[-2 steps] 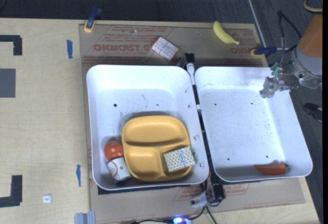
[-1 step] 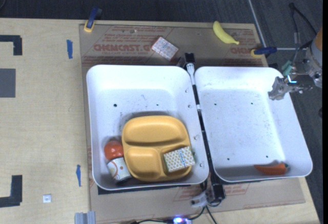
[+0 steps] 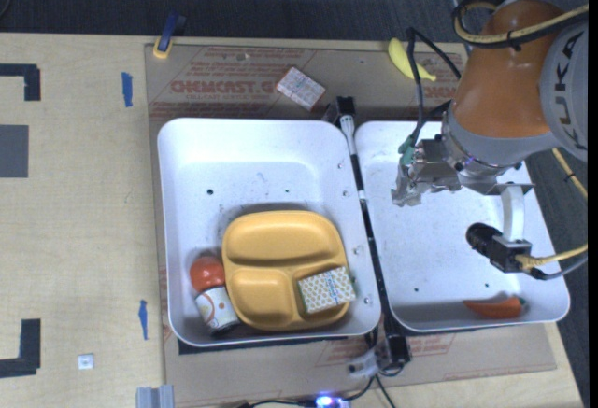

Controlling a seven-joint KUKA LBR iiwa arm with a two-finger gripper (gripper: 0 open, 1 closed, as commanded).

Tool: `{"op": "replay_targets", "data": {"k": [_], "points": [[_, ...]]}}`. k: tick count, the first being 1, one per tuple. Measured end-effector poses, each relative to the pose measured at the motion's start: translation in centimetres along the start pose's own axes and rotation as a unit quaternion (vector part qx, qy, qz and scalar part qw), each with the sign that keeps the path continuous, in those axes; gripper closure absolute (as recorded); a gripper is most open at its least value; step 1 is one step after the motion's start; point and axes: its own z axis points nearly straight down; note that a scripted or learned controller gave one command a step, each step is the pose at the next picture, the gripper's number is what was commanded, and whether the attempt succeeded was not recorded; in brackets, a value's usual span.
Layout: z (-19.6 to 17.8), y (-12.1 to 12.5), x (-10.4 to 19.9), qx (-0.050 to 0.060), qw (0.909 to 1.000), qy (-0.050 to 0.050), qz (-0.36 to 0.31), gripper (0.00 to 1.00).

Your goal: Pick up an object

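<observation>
My gripper [image 3: 407, 191] hangs over the back left part of the right bin [image 3: 425, 280], above bare white floor, with nothing seen in it. A flat orange-red object [image 3: 492, 307] lies at the front edge of that bin, well away from the gripper. In the left bin [image 3: 187, 163] a yellow divided plate [image 3: 276, 257] fills the front half. A patterned green-white packet [image 3: 326, 289] rests in the plate's front right compartment. A small orange and white toy [image 3: 211, 289] leans against the plate's left side.
Behind the bins, on the cardboard, lie a small patterned card [image 3: 301, 86] and a yellow object [image 3: 411, 59]. A black clamp [image 3: 345, 107] sits where the two bins meet at the back. The arm's orange band [image 3: 505, 70] looms over the right bin's back right.
</observation>
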Motion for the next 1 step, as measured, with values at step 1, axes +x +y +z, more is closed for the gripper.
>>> {"op": "replay_targets", "data": {"k": [1], "points": [[1.20,-4.32,-0.48,0.000,1.0000,0.000,0.001,1.00]]}}
